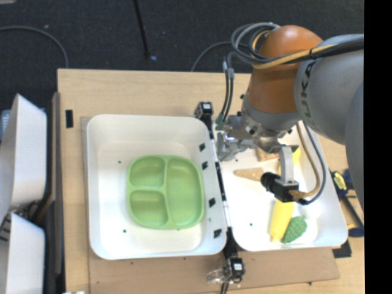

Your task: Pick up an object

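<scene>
A yellow block [280, 219] lies near the front of the right bin [252, 222], touching a knobbly green piece [296, 229] on its right. A tan wedge [247, 174] lies nearer the middle of that bin, pointing towards the divider between the bins. Another yellow bit [297, 157] peeks out farther back, mostly hidden by the arm [282, 72]. The gripper [231, 142] hangs over the right bin's back left corner, close to the divider and apart from all these pieces. Whether it is released or clenched I cannot tell, as the wrist covers it. The left bin [110, 139] holds a green divided plate [165, 192], lying flat. Both bins sit on the wooden bench [122, 81].
</scene>
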Robot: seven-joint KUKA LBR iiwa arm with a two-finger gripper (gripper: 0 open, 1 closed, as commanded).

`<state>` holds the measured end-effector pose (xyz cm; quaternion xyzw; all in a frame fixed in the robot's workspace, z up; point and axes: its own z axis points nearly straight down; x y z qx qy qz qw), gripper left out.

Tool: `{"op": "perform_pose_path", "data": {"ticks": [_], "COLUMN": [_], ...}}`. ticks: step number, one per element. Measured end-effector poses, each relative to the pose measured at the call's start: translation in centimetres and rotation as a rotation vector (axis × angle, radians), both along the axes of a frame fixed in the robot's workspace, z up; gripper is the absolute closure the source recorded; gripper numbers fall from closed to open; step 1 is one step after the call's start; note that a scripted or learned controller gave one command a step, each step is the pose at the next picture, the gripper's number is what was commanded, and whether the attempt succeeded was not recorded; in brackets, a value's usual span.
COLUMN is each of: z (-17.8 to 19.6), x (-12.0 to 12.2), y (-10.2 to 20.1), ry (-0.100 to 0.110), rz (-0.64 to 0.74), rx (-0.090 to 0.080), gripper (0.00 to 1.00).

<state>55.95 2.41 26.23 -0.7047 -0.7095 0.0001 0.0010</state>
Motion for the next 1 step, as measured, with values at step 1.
{"op": "perform_pose_path", "data": {"ticks": [1], "z": [-0.43], "x": [-0.89], "y": [4.30], "ry": [-0.001], "rz": [0.000], "rx": [0.000], "gripper": [1.00]}}
